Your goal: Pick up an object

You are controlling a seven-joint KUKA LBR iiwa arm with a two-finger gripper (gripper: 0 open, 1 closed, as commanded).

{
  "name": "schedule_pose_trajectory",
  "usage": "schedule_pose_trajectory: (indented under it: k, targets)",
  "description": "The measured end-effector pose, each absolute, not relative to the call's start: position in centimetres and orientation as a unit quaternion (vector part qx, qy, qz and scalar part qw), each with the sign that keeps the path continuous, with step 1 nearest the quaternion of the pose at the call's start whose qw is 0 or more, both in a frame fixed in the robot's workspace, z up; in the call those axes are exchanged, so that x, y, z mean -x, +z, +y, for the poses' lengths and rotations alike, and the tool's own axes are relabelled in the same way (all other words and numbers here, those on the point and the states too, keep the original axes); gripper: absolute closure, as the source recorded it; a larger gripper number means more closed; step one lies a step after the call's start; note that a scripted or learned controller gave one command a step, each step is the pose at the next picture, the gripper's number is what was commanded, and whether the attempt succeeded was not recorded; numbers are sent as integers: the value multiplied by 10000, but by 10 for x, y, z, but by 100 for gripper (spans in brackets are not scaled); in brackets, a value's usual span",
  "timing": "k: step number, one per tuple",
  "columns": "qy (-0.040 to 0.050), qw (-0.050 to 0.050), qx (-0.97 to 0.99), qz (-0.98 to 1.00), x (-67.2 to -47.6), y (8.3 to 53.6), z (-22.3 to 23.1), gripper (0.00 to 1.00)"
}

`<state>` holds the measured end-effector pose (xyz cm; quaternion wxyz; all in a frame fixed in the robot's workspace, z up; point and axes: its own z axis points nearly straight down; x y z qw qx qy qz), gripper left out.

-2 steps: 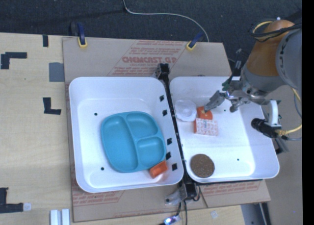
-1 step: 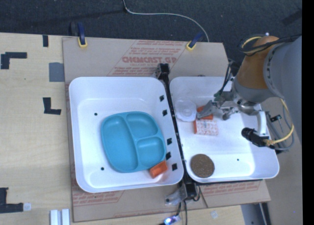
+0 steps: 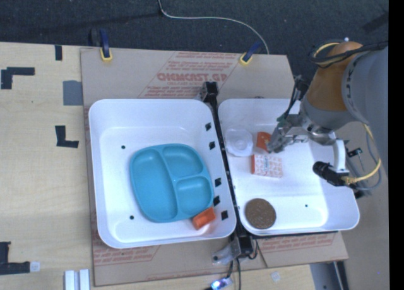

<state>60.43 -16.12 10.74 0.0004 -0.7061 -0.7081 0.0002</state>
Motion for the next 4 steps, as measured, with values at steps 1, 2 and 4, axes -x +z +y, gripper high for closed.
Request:
schedule_pose_trajectory:
  k: [1, 2, 4]
  targets:
    - [-16, -17, 7061, -7081, -607, 164, -151, 100]
    - [-12, -22, 7067, -7075, -605, 221, -159, 100]
    - [0, 11, 7049, -7093, -591, 250, -102, 100]
